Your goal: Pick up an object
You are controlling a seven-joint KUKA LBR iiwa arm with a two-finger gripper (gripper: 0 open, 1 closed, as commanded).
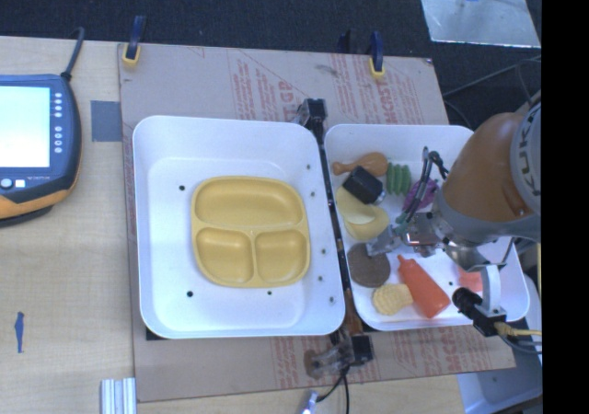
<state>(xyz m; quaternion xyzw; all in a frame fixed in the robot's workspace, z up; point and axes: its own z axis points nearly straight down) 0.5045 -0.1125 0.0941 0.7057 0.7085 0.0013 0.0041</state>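
Note:
The right bin (479,140) holds several toy foods: a tan drumstick (364,164), a black block (362,185), a green piece (398,178), a pale yellow lump (361,217), a brown disc (370,268), a yellow cracker (392,299), an orange carrot (422,286) and a red piece (469,280). My gripper (410,234) hangs low over the middle of this bin, just above the carrot's top end and right of the yellow lump. The arm's orange band (483,178) covers the bin's right part. I see nothing clearly held.
The left bin (166,311) carries a yellow divided plate (250,229). A tablet-like pendant (32,141) lies at the bench's left edge. Blue and yellow clamps (376,53) hold the cardboard at the back. A black fitting (315,111) sits between the bins.

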